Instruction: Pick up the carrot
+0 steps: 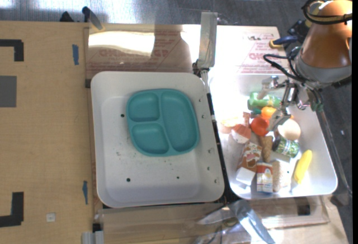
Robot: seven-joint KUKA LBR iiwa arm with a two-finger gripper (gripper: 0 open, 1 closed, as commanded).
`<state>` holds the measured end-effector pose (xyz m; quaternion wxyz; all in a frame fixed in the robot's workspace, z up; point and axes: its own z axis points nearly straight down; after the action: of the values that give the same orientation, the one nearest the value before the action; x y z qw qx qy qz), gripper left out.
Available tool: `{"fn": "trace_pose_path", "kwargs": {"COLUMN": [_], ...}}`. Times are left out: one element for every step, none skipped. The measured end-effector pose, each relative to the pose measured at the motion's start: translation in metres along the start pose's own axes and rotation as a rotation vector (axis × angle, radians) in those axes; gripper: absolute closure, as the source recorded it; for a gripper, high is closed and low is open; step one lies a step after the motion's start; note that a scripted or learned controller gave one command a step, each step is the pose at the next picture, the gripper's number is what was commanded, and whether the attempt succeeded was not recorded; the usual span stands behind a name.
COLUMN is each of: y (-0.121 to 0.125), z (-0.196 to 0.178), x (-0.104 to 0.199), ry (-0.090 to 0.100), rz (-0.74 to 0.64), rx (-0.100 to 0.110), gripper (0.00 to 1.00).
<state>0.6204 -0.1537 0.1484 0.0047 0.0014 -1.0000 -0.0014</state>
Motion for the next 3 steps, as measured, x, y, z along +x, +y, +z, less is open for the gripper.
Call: {"fn": "trace_pose_path", "kwargs": {"y": [0.008, 0.009, -0.001], "z": [0.06, 0.046, -0.106], "x": [0.029, 0.026, 0.055], "ry": [-0.02, -0.03, -0.028], "rz": [0.022, 0.019, 0.06], "rx": [0.004, 0.006, 0.006], "gripper": [0.0, 1.0, 1.0]}}
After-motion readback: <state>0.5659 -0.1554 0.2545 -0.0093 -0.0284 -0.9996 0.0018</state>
